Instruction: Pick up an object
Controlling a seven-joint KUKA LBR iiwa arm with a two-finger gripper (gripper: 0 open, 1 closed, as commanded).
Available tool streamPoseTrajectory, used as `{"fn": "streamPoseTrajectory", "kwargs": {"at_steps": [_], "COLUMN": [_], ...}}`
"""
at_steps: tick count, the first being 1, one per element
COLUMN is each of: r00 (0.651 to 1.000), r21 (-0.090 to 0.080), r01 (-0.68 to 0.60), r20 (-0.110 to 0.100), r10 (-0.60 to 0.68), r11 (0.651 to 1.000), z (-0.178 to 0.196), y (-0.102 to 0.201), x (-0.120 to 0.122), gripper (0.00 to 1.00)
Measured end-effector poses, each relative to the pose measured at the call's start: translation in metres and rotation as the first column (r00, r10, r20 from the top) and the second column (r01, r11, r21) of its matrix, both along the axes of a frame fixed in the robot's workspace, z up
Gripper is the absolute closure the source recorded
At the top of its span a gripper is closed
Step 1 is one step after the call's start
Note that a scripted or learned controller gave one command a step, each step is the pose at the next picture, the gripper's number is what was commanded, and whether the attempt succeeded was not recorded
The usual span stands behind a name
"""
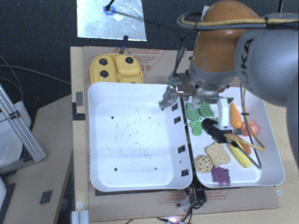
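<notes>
Grape toy (220,175) and cookie (202,163) lay nearest; gripper (167,99) hung above bins' divider (183,125); fingers' spread could not be told.

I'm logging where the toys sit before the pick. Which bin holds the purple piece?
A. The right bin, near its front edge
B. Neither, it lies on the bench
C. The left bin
A: the purple piece lies in the right bin near its front edge, just below the cracker.

arm (243,45) over right bin (273,171) | toys inside | left bin (135,129) beside
</notes>
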State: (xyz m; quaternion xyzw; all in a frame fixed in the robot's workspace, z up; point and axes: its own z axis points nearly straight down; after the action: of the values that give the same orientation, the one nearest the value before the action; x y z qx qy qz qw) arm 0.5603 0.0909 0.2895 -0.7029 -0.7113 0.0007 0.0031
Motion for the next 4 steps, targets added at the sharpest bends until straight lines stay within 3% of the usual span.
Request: {"fn": "streamPoseTrajectory", "kwargs": {"at_steps": [1,2,4], "r00": [1.000,1.000,1.000], "r21": [0.004,-0.002,-0.002], "r01": [0.002,0.001,-0.012], "r20": [0.020,0.011,0.015], "r10": [-0.002,-0.001,0.012], "r11": [1.000,1.000,1.000], "z": [0.134,0.137,0.158], "y": [0.022,0.020,0.020], "x": [-0.059,-0.057,-0.056], "gripper": [0.00,1.00,1.00]}}
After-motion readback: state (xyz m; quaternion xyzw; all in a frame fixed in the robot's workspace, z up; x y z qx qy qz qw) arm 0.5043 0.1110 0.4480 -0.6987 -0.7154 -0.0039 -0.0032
